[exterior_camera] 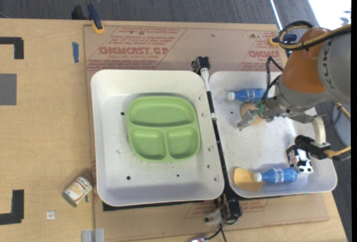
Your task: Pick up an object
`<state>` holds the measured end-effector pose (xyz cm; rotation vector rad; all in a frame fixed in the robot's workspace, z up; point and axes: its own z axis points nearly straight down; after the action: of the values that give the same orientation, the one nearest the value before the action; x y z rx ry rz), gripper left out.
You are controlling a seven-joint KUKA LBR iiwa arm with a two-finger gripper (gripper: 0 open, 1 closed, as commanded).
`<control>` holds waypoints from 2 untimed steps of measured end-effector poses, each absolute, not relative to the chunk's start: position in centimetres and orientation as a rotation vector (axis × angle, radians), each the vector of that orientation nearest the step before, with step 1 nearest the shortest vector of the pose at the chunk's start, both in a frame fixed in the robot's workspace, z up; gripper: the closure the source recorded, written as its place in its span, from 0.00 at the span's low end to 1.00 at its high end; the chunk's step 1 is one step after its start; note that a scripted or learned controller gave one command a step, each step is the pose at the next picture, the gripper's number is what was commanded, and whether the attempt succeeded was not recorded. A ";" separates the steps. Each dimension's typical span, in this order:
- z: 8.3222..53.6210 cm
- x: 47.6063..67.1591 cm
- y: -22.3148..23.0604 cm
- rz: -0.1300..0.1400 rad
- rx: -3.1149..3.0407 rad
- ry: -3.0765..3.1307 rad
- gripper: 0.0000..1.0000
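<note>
On your surface [44, 140], the pincer [249, 119] is hovering in the right bin [268, 190] near a blue bottle [245, 95]; you cannot tell its grip.

A green divided plate [163, 127] lies in the left bin [106, 140]; the hand [249, 118] hangs over the right bin [323, 182] near two blue bottles [248, 95].

A divided plate [163, 128] lies in the left bin [106, 140]; two bottles [247, 95] [277, 175] lie in the right bin [326, 182]; a small carton [77, 190] sits on the desk [39, 140], left.
</note>
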<state>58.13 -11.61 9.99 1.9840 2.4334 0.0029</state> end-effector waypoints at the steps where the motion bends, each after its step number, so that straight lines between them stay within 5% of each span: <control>1: 8.4 64.2 -11.6 -0.020 2.106 2.359 0.00; 2: 8.6 53.0 -19.0 -0.002 2.066 2.363 0.00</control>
<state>53.00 -18.98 8.57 2.0655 2.3633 -0.0024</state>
